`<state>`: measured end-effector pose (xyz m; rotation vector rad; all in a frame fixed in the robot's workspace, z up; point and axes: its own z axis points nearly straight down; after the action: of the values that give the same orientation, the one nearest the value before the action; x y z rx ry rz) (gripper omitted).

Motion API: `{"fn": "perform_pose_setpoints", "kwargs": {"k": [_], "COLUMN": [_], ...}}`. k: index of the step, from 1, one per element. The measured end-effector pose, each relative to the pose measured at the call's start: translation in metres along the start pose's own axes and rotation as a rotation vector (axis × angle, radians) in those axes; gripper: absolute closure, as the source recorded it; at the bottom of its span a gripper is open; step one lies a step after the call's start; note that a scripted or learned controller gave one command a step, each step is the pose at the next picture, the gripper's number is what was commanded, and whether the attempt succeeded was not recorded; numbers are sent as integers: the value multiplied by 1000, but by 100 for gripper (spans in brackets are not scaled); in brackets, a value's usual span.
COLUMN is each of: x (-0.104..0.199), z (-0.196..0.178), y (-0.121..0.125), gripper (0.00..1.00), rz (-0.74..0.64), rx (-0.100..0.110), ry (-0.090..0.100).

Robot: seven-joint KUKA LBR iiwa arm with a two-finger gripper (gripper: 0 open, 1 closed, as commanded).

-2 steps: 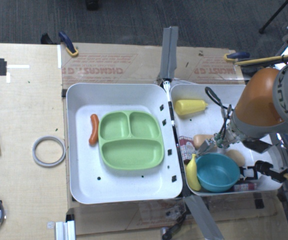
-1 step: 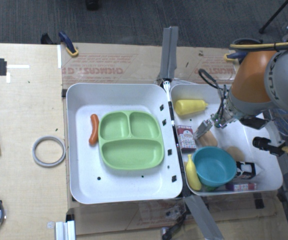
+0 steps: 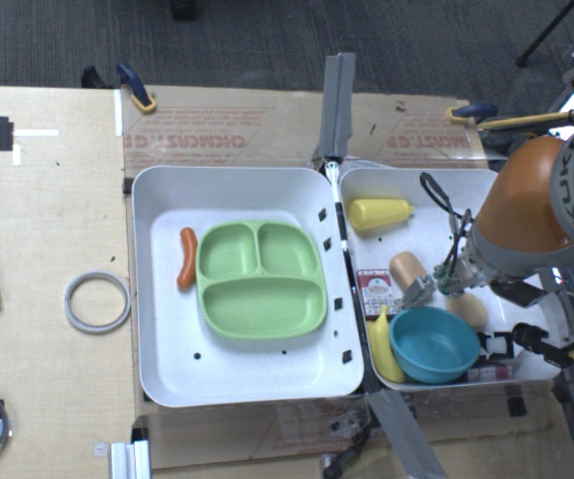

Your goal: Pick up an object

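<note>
Overhead, the cardboard sheet (image 3: 296, 128) behind the two bins carries red print reading "CHEMICAL GUYS", seen reversed. A small red-and-white card (image 3: 376, 290) lies in the right bin (image 3: 436, 180); its print is too small to read. The left bin (image 3: 157, 297) holds one green divided plate (image 3: 262, 279) and one orange sausage (image 3: 186, 257) just beside the plate's left edge, with bare floor along the near wall. The right bin is crowded: one yellow bottle (image 3: 378, 214), one tan cylinder (image 3: 407, 267), one blue bowl (image 3: 433, 343), one banana (image 3: 381, 345) touching the bowl. The gripper (image 3: 436, 285) sits low between cylinder and bowl; its opening cannot be told. One grey tape ring (image 3: 98, 300) lies on the bench (image 3: 47, 218).
</note>
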<state>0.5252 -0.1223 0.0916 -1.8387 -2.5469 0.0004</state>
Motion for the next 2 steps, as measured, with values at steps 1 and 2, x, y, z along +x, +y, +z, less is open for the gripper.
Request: {"fn": "perform_pose_setpoints", "kwargs": {"k": [1,2], "x": [-1,0], "z": [0,-42], "y": [41,20], "gripper": [0,0], "rz": [-77,-79], "rx": [-1,0], "ry": [-2,-1]}}
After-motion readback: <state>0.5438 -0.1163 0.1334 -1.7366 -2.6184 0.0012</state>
